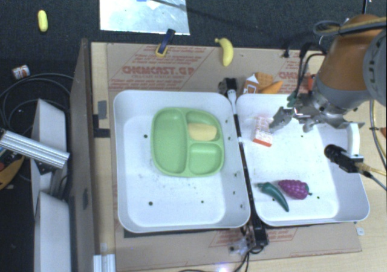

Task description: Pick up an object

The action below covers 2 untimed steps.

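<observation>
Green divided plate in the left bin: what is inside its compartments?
The green divided plate holds one pale yellow item in its upper right compartment. The large left compartment and the lower right one show bare green. Whatever lies beneath the yellow item is covered.

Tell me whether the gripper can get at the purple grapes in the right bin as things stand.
Probably yes. The purple grapes lie open on the right bin floor; a green pepper touches their left side, with nothing on top. The gripper hovers farther back.

Grey arm (347,92) with orange band, black cables.
</observation>
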Each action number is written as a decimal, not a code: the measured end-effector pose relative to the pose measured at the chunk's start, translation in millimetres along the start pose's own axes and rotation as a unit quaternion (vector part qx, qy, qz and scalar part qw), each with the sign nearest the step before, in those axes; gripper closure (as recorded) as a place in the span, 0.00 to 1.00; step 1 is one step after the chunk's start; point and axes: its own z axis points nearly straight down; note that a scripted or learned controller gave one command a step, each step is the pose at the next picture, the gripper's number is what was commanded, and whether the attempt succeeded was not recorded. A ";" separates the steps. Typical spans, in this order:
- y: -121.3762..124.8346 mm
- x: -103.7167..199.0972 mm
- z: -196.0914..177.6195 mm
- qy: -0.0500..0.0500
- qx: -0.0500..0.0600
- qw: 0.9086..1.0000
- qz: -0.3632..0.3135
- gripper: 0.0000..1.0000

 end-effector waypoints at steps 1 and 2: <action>-32.6 -41.4 122.2 0.000 0.002 1.000 0.002 0.00; 88.8 -63.1 115.2 -0.003 -0.007 1.000 -0.003 0.00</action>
